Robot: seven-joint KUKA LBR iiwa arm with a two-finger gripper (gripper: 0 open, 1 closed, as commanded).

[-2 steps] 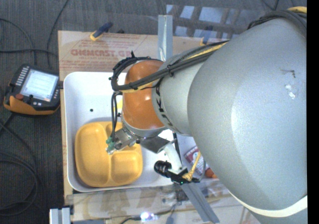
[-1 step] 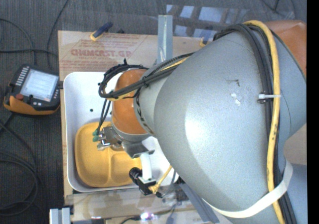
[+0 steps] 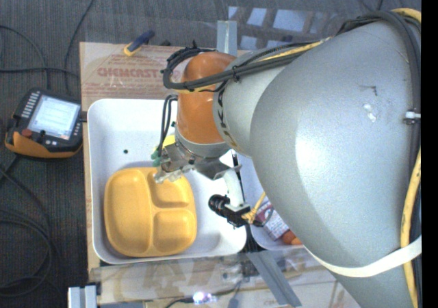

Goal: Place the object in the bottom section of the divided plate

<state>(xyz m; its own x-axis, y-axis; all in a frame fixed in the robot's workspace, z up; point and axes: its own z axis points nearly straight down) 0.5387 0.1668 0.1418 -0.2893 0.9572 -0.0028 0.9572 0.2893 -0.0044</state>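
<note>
Object: cannot be made out; none is lying in any plate section. Yellow divided plate (image 3: 149, 214) is sitting in the left bin (image 3: 123, 122). Gripper (image 3: 170, 171) is hovering at the plate's 12 o'clock edge; jaw state cannot be told. Right bin's clutter (image 3: 274, 224) is lying at 3 o'clock. Placement looks still undone.

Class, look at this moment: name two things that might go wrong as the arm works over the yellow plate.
1. The gripper hangs over the divided plate at its upper rim, so a release here may land in a top section, not the bottom one.
2. The arm hides the right bin, so a stray object there might go unnoticed.
</note>
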